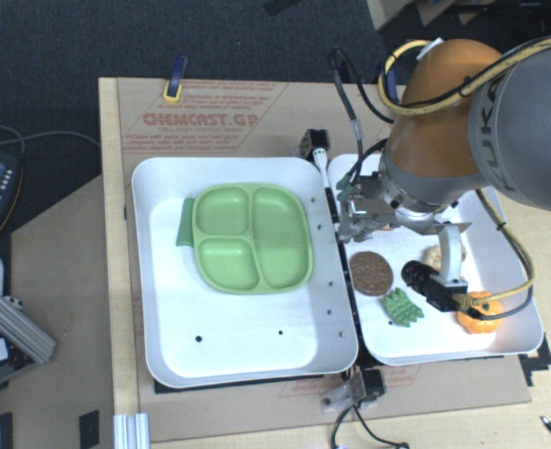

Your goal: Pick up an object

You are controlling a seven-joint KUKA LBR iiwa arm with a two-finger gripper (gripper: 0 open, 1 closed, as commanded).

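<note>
**Visitor:** What lies nearest the camera?

**Arm:** A small green piece point(404, 307), just in front of the brown disc point(371, 272) and a touch to its right in the view. Both lie flat in the right bin point(443, 349). Loose, low things like these are put there for me to take, and either would serve the task.

**Visitor:** And where are you?

**Arm:** My gripper point(361, 215) hangs just behind the brown disc, close to the wall beside the neighbouring bin. I judge I am lining up on the disc, since it is the closest thing to me. Whether the gripper is open or closed I cannot tell, because my own wrist covers that. I claim no hold on anything.

**Visitor:** And left of the disc, as the camera sees it?

**Arm:** Across the walls, a green divided plate point(252, 237) lies flat in the left bin point(153, 251). It is wide and shallow, so I think it a poor target for a narrow grip.

**Visitor:** And farther back?

**Arm:** Well behind the disc, past both bins, a cardboard sheet point(210, 110) covers the counter point(69, 251). A blue-and-yellow clamp point(174, 80) at its far edge probably pins it flat.
</note>
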